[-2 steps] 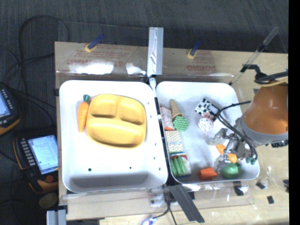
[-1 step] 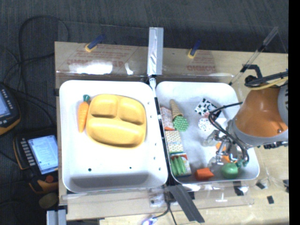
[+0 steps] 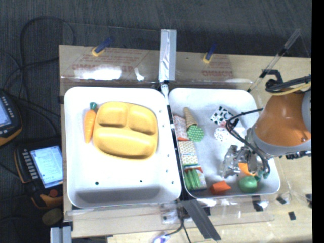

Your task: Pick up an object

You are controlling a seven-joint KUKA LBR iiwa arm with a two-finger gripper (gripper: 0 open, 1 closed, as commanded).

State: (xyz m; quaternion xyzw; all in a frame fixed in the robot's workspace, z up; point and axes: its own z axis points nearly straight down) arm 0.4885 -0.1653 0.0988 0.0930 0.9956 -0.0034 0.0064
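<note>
A: The arm's in from the right, and the gripper (image 3: 234,162) is down low in the right bin (image 3: 202,97), near its front corner.

B: Can you make out the fingers? Clenched, released?

A: Cannot tell from up here; cables and metal bracketry sit right over them. Nothing visibly pinched, so I won't call a hold.

B: What's in reach, then?

A: Just beside the fingers, toward the front wall, there's a green round piece (image 3: 248,184) with a small orange bit (image 3: 245,168) touching it. On the fingers' far side from the arm lies an orange block (image 3: 220,188). My guess is one of those is the target, since the wrist hangs right over that cluster.

B: And the rest?

A: Well apart from the fingers, along the dividing wall: an ice-cream cone (image 3: 191,124), a patterned box (image 3: 188,153), a green bundle (image 3: 194,178). Beyond the fingers, a black-and-white spotted piece (image 3: 219,116).

B: Left bin (image 3: 121,184)?

A: Yellow tray (image 3: 126,129) and a carrot (image 3: 89,123) beside it, far from the action. The corner crowding could make that grasp awkward.
</note>
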